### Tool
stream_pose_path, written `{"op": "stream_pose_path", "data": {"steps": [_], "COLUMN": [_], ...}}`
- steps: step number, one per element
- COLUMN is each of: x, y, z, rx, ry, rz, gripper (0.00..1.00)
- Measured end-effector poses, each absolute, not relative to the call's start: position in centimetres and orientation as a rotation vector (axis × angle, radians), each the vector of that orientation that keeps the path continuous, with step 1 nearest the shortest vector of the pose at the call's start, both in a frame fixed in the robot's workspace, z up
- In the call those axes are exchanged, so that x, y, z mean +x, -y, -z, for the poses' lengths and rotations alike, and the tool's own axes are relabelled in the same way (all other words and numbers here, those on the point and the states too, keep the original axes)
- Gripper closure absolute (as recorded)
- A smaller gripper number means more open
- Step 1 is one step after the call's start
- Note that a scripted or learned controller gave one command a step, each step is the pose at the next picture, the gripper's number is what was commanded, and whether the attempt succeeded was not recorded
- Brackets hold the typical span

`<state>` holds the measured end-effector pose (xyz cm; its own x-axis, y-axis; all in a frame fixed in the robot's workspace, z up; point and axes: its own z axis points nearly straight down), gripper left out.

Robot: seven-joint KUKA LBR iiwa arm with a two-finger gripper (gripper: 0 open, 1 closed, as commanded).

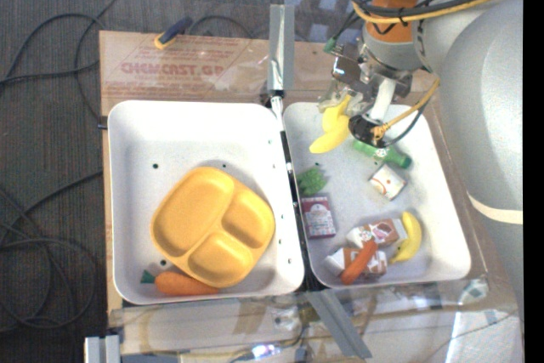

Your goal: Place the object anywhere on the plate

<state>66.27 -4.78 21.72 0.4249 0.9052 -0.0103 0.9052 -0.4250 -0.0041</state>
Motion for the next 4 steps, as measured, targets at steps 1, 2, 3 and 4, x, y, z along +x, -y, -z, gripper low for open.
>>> {"op": "stream_pose_path", "data": {"steps": [1, 2, 3, 4], "x": [62.2, 58.1, 50.3, 50.3], "y": [-6.8, -12.0, -16.0, -16.0], "z": [-18.2, -17.7, -20.8, -20.8], "rx": [2.53, 2.43, 2.294, 2.294], "ry": [-1.867, -1.996, -2.151, -2.151], "rz": [0.007, 0.007, 0.009, 0.009], "gripper": [1.0, 1.0, 1.0, 0.0]}}
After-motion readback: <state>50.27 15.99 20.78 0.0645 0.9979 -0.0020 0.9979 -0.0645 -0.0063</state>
